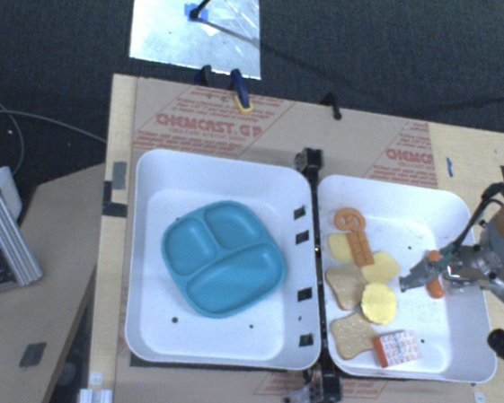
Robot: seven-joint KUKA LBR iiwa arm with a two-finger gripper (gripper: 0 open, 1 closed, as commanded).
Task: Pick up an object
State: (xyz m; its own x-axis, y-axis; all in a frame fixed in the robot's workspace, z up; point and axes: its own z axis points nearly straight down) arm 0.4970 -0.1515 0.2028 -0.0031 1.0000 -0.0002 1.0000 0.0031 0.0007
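your gripper (427,272) sat low in the right bin (467,221), an orange piece (435,282) at its tip; you could not tell a real clamp. toy foods lay just left: pretzel (350,220), yellow disc (379,303), bread slices (352,334). blue divided plate (223,258) in left bin (158,194).

Glossy blue plastic plate (224,258)

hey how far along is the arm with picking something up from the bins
Done: the gripper has reached into the right bin, low near a small orange piece. In hand: nothing visibly gripped. Left: closing on an item and lifting it. The pretzel, yellow round piece, toast slices and red box lie in the bin.
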